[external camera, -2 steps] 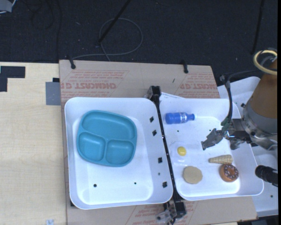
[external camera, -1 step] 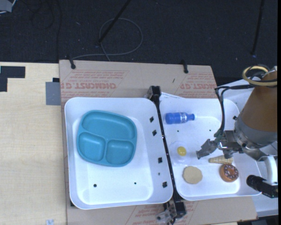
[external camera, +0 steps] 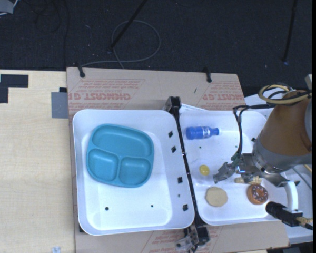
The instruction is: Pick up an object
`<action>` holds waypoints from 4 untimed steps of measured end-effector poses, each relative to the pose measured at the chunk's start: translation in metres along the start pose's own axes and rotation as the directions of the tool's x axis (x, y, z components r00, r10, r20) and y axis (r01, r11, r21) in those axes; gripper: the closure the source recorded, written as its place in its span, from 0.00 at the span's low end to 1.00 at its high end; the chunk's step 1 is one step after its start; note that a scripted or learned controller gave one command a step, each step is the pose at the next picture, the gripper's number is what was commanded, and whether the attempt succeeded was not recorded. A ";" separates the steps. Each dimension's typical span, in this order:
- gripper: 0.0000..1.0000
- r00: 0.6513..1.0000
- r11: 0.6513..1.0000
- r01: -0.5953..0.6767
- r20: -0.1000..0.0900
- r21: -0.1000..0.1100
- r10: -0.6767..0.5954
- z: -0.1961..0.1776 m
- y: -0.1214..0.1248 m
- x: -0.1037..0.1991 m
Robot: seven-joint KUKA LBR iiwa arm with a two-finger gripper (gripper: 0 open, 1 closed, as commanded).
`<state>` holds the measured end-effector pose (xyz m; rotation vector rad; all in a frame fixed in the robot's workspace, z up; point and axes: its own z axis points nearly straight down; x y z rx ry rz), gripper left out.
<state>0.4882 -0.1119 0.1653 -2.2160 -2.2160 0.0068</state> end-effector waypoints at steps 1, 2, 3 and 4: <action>0.00 1.000 1.000 0.000 -0.001 0.001 0.000 0.064 -0.002 0.004; 1.00 1.000 1.000 -0.008 0.000 -0.002 0.008 0.051 -0.002 0.001; 1.00 1.000 1.000 0.001 0.003 -0.011 -0.001 -0.009 0.006 0.000; 1.00 1.000 1.000 0.001 0.002 -0.010 -0.001 -0.051 0.007 -0.001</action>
